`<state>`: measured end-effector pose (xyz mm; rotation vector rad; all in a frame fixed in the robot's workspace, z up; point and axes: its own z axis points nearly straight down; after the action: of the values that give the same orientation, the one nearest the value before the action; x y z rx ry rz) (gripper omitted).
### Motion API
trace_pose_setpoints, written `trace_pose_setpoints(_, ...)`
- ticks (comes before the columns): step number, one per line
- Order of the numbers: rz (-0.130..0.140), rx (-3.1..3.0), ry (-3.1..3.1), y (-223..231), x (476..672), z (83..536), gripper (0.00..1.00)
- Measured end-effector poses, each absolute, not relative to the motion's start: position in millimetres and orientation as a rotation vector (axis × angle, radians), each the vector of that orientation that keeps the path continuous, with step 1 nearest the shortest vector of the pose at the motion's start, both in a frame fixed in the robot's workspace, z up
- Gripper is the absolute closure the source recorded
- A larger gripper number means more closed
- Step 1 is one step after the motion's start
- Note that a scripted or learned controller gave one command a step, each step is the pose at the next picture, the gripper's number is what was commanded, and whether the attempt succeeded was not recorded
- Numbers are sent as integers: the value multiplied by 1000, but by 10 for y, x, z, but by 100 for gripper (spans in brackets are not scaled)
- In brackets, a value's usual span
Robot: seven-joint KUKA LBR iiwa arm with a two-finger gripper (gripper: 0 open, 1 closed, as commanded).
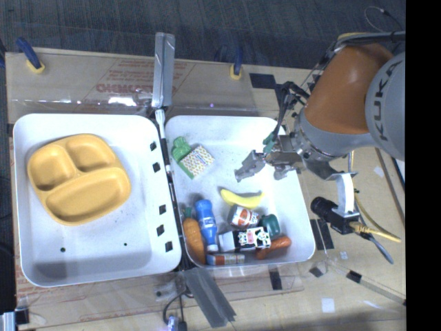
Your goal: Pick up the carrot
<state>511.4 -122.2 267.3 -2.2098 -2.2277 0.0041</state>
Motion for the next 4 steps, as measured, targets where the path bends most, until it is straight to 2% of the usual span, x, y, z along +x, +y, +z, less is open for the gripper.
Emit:
trace_pose_setpoints(1, 1, -2291, -2150, -584, 4772, 3440, 0)
trace_pose_setpoints(2, -1, -2154, -2288, -21, 4769, 4327, 0)
trace_pose_setpoints(4, 2, -1091, -2945, 122, 4767, 4422, 0)
